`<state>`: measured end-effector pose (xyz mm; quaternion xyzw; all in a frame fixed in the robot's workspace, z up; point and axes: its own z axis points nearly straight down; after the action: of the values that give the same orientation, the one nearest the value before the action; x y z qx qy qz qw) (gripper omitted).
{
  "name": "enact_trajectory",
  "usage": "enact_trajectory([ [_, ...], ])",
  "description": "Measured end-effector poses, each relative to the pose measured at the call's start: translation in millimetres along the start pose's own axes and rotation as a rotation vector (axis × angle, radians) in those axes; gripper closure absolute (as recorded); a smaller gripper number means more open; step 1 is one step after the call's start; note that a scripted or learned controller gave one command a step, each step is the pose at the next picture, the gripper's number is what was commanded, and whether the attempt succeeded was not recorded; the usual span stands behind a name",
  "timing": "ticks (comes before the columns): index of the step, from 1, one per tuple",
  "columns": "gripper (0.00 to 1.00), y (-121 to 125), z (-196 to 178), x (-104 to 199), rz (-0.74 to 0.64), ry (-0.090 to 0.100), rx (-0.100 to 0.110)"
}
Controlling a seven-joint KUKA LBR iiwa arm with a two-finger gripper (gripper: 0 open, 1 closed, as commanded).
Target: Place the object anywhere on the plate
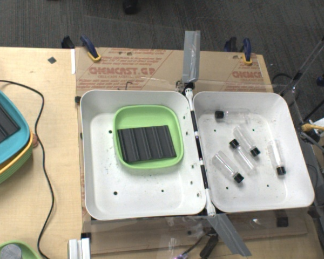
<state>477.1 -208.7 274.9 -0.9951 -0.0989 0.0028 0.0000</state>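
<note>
Front rims of two white bins meet along a central seam on my bench, the left bin (97, 198) and the right bin (291, 193) touching side by side. Both sit on a cardboard sheet (129, 69), which clamps (90, 47) pin at its far edge, presumably so nothing slides while I work.

A green plate (148, 111) lies flat in the far half of the left bin, close to the seam, with a dark ribbed mat (148, 143) covering most of its floor. That seems to me a handy spot for a short carry across the divide.

Three clear vials with black caps lie on their sides, scattered over the floor of the right bin: the nearest vial (228, 167), the middle vial (244, 143) just beyond it, and the outer vial (277, 156) toward the right wall. A loose black cap (219, 114) rests apart near the far wall. I judge any one vial to be the object to move; none is on the plate yet.

Whether my claw is open or closed I cannot tell, nor how the vials lie relative to it.
</note>
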Motion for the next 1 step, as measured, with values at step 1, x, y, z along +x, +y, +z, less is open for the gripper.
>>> enact_trajectory([
  [1,0.0,13.2,17.9,-2.8,0.001,-0.001,0.002],
])
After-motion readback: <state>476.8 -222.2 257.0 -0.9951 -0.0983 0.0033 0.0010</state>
